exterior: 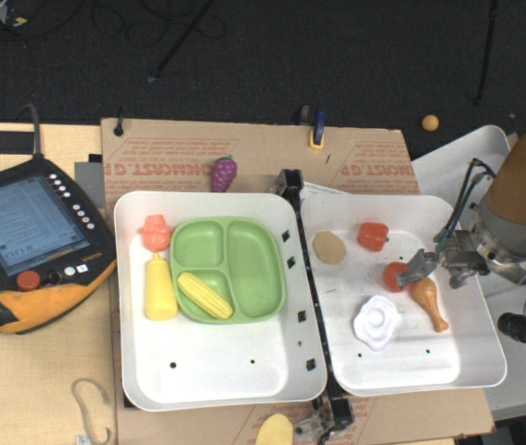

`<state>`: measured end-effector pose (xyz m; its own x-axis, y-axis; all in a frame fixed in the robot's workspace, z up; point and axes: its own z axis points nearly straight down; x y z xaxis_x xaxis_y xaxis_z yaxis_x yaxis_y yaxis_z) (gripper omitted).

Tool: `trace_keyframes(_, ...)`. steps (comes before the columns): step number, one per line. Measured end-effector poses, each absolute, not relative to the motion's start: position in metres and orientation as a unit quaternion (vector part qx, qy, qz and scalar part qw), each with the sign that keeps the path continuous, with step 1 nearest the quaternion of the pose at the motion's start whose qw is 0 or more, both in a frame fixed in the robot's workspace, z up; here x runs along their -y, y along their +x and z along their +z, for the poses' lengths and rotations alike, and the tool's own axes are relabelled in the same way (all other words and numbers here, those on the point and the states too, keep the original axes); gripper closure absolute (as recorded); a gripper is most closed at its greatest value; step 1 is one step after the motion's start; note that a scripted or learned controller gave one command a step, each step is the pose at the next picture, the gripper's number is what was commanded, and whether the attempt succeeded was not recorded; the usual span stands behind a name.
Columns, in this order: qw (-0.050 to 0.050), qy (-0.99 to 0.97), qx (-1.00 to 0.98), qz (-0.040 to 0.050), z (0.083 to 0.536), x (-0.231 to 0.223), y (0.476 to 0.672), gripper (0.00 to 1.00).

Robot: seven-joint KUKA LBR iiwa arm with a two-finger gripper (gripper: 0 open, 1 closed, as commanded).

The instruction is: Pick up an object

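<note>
Bright, even overhead light; soft shadows, slightly grainy focus.

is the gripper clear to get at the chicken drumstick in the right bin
Probably yes. The gripper sits low in the right bin, right beside the drumstick, whose top lies uncovered. Only the red tomato crowds its left side.

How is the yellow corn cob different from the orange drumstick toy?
The corn cob is yellow and lies inside the green divided plate in the left bin; the drumstick is orange-brown and lies on the right bin's bare floor. The corn is an even, stubby cylinder; the drumstick tapers from bulb to thin end. The gripper sits beside the drumstick, far from the corn. Both lie slanted.
</note>
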<state>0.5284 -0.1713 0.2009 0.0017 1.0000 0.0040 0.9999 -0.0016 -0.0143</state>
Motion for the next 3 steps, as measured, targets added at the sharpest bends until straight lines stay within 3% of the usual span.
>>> trace_keyframes(1,0.002,-0.707,0.707,0.0005,0.207,0.172,0.531,0.00)
trace_keyframes(3,0.003,-0.707,0.707,0.0015,0.101,0.167,0.538,0.00)
